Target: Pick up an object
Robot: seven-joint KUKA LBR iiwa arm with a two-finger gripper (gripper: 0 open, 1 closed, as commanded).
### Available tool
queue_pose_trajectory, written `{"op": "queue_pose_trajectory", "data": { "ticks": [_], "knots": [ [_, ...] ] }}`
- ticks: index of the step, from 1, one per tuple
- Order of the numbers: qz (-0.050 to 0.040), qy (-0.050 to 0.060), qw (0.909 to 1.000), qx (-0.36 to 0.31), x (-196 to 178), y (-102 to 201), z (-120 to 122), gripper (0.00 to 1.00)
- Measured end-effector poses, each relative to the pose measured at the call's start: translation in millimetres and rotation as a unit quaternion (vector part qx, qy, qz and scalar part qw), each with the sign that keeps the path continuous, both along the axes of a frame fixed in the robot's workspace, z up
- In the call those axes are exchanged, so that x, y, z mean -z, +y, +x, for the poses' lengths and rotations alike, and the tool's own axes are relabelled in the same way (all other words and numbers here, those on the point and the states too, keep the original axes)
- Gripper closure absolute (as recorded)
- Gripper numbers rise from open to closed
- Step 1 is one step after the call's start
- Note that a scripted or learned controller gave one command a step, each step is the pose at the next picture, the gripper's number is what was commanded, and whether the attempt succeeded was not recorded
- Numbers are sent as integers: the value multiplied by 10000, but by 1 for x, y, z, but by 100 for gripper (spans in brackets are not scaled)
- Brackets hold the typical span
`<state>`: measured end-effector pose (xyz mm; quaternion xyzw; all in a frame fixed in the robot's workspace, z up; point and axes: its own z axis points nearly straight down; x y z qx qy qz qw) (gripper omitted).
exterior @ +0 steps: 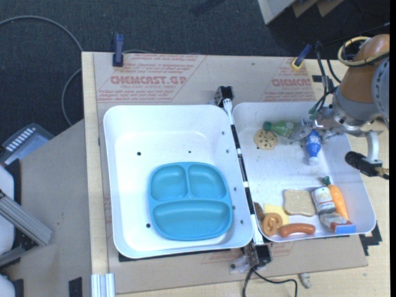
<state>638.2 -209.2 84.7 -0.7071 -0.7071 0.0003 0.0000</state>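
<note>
Presently the claw (311,130), its opening not discernible, hangs directly over the blue-and-white tube (313,147), whose long axis runs away from it toward the bin's near side.

The arm (365,79) enters at three o'clock, its upper links cut off by the frame's right edge. Its wrist hangs over the gripper (314,129), so the fingertips cannot be made out against the blue-capped bottle (313,146) beneath. A green item (281,127) just beside the cookie (266,140) is too blurred to identify. At five o'clock in the right bin (370,209), small packets (339,223) crowd under the carrot (338,202), labels unreadable. At nine o'clock, grey equipment (21,184) off the bench is cropped by the left edge.
</note>
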Motion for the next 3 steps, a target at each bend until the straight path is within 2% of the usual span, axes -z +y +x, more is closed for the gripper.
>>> {"op": "queue_pose_trajectory", "data": {
  "ticks": [1,2,3],
  "knots": [
    [-10,-12,10000,-7,-11,0,1,100],
    [8,59,10000,0,2,78,17,100],
    [6,-2,10000,-7,-100,156,-31,100]
  ]
}}
